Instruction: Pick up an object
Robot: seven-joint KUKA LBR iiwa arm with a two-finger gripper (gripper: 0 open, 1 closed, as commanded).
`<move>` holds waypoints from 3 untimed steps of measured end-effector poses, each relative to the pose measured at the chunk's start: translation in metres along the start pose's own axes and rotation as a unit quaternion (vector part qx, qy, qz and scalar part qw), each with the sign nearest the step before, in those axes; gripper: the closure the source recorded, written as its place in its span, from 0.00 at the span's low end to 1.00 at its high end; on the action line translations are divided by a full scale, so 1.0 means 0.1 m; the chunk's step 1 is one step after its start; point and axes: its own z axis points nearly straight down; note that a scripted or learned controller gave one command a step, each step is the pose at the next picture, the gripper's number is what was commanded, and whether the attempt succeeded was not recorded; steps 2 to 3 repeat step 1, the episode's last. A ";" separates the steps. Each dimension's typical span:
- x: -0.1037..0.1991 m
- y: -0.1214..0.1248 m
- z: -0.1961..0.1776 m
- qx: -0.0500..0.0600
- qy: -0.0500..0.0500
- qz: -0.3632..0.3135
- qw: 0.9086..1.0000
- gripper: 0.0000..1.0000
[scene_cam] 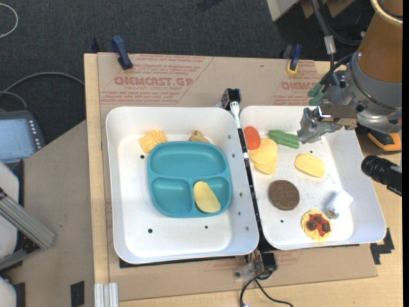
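Item: right-hand shallow white bin (358,171) on the cardboard-covered counter (185,75), taken as the landmark. Contents: a long green bean-shaped plastic piece (284,139) near the bin's far rim; a small red-orange rounded piece (252,137) against its left wall; a pale yellow lumpy piece (265,157) just beside that; a yellow oval piece (310,165) near the bin's middle; a flat brown round disc (283,194) toward its near side; a small round yellow piece with red topping (317,224) by its near rim; a small pale grey-white piece (337,203) just beside that. Grey metal claw (309,129): hangs over the far part of the bin, just beside the right end of the green piece and above the yellow oval; whether it is wide or narrow cannot be told, and nothing is seen held in it. No one target is marked; the green piece and yellow oval are the likeliest candidates. Risks, as judged: the claw descending between those two and closing on neither; a smooth rounded piece squirting sideways under pressure; the green piece, gripped at its end, pivoting and dropping; a nudged piece sliding into its neighbours by the bin's left wall. Left of the landmark, a second white bin (128,190) holds a teal divided plate (185,171) and is not at stake.
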 end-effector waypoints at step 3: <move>0.86 -0.12 -0.68 0.004 0.001 -0.001 1.000 1.00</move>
